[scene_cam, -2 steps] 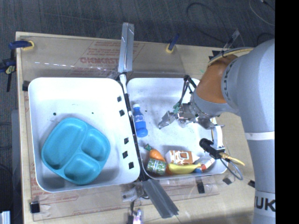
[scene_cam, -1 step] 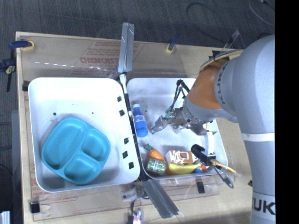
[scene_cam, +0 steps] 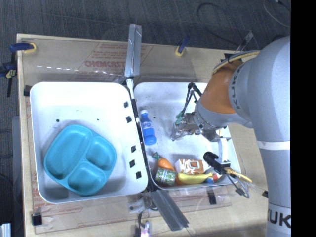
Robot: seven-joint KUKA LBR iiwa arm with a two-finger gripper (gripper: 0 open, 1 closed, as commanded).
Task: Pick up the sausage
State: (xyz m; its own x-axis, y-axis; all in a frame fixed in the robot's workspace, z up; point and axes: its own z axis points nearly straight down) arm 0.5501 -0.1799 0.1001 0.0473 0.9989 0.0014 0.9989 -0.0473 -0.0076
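My gripper (scene_cam: 177,132) hangs low over the middle of the right bin (scene_cam: 163,94), above bare white floor just right of a blue bottle (scene_cam: 146,129). Nothing shows in its grasp. Along the bin's front wall lie a carrot (scene_cam: 164,163), a green item (scene_cam: 165,177), an orange carton (scene_cam: 190,166) and a banana (scene_cam: 193,178). A small reddish piece (scene_cam: 216,178) peeks out at the banana's right end. It may be the sausage, but most of it is hidden and I cannot tell for sure.
The left bin (scene_cam: 74,95) holds a blue divided plate (scene_cam: 80,158) at its front. A ridge with black clips (scene_cam: 134,137) separates the two bins. The arm's grey body and orange band (scene_cam: 219,90) cover the right bin's right side.
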